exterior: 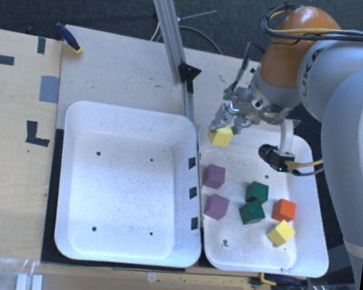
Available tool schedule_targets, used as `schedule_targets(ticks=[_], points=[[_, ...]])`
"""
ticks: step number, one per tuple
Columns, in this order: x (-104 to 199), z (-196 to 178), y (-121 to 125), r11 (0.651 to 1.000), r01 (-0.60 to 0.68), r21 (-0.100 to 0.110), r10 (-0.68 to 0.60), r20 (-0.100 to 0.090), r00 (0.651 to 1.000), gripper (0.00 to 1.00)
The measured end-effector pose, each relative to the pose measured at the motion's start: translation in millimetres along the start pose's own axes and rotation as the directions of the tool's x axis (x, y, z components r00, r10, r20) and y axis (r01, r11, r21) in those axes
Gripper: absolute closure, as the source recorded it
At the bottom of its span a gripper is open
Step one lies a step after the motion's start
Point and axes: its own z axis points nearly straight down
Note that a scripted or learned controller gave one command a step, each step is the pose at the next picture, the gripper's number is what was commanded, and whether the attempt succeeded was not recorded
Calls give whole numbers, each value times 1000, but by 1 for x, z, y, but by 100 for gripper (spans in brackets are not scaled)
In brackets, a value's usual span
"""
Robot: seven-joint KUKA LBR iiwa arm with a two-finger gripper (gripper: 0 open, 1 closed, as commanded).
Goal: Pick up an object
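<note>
The left bin [122,186] is seen beside the right bin [299,258] on the desk [6,150]. At the right bin's far left corner, a yellow cube [222,137] is held between the fingers of the pincer [226,126], clenched on it. Toward that bin's middle, two purple cubes [214,176], two green cubes [257,191], an orange cube [284,209] and a second yellow block [281,233] are found.

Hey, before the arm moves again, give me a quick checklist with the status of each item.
1. End effector over the right bin: ok.
2. Yellow cube at the end effector's tip: ok.
3. Cube actually gripped and lifted: cannot tell.
4. Neighbours apart from it, nearest being the purple cube: ok.
5. Left bin wall close beside the cube: not ok, tight.
</note>
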Motion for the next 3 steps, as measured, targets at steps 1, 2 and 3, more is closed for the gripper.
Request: schedule_targets(ticks=[1,2,3], points=[[34,5,-7,1000,-15,7,15,8,1000,100],[72,-2,-21,1000,-2,-6,2,-10,1000,100],[64,2,-23,1000,-8,-1,8,6,1000,0]])
